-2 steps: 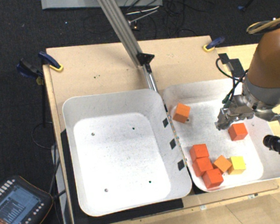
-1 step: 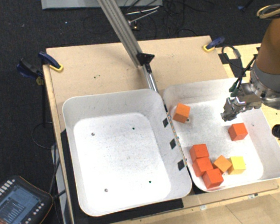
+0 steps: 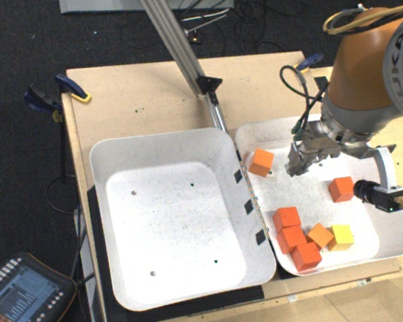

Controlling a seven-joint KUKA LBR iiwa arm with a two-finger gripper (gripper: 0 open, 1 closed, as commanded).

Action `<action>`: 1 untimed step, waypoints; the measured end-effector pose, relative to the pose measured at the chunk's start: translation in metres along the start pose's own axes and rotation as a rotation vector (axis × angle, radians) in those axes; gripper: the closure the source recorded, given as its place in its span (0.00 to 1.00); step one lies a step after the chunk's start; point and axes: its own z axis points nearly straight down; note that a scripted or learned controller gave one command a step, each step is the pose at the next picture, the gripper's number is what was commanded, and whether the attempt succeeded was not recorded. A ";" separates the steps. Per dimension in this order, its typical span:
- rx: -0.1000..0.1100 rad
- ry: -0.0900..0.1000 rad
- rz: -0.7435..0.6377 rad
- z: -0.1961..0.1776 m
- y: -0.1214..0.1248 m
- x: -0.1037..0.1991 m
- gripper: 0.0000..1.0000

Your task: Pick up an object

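Wooden bench [image 3: 142, 98], right bin [image 3: 389, 246], orange blocks [image 3: 294, 234], fingers [image 3: 296, 167] state unclear

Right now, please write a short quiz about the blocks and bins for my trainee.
1. True or false: all blocks lie in the right bin.
2. How many blocks are yellow?
3. Which block is nearest the gripper? A) orange block by the bin's left wall B) yellow block C) red block

Key: 1 true; 2 one; 3 A.
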 end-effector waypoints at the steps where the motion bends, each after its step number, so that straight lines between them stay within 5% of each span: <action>1: 0.002 0.000 0.000 0.014 0.011 0.054 1.00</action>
